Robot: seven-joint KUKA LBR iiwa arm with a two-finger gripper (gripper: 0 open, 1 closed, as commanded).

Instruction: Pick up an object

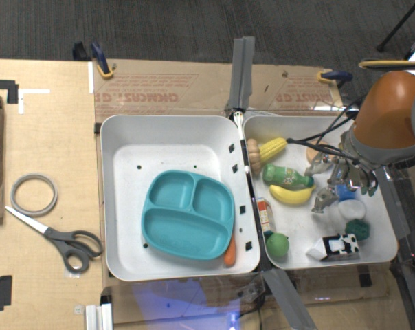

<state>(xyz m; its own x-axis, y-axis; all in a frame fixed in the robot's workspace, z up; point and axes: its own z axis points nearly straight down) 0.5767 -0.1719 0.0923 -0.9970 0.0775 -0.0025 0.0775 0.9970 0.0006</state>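
My gripper (322, 183) hangs over the right bin (380, 254), below the orange band of the arm (389, 112). Its two fingers stand apart, open, with nothing between them. Just to its left lie a green pouch (288, 177) and a banana (291, 195). An ear of corn (273, 148) lies farther back. A green ball (277, 245) sits at the front left and a black-and-white box (341, 246) at the front right. Small blue (345, 192), white (352, 209) and dark green (357, 227) items lie beside the fingers, partly hidden by the wrist.
The left bin (118, 157) holds a teal divided plate (189, 214) and a carrot (229, 253). A small red-labelled bottle (264, 214) lies along the dividing wall. Scissors (63, 240) and a tape roll (34, 193) rest on the bench to the left.
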